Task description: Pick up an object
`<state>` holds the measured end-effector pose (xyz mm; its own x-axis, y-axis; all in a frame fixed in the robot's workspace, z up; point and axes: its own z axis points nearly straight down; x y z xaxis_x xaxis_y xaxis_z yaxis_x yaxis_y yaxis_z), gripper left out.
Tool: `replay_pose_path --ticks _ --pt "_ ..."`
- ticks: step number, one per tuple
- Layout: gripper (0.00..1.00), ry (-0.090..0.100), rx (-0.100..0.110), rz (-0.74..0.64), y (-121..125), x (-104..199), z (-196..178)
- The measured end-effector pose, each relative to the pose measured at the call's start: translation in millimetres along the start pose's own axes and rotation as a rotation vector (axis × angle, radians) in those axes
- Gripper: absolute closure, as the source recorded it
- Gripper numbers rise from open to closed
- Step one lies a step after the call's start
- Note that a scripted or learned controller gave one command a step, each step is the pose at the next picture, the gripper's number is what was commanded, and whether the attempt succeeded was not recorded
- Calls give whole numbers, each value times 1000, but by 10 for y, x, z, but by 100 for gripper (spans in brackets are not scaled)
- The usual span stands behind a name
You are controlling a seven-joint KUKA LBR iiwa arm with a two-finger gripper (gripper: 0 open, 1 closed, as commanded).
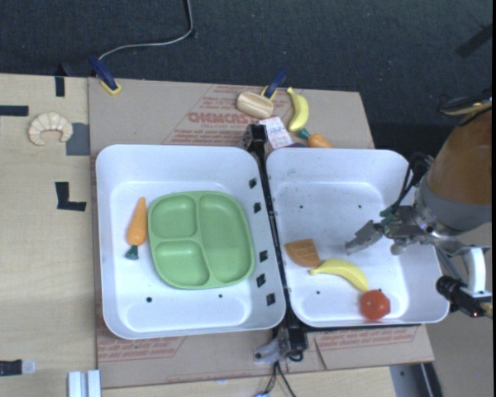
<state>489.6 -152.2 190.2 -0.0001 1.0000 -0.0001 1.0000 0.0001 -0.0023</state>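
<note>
We hang our pincer (365, 236) wide and empty just above-right of the banana (341, 272); we judge approach underway, next needing descent over it.

Croissant (51, 127) on bench; blue clamps (105, 75) on cardboard.

My arm (456, 190) is a thick rounded grey body with an orange band above the wrist, narrowing to a darker grey metal end effector (372, 236) with slim fingers, black cabling looped beside it.
</note>
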Motion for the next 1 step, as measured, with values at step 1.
replay_pose_path --ticks 1 --pt "0 2 -4 -1 46 485 1042"
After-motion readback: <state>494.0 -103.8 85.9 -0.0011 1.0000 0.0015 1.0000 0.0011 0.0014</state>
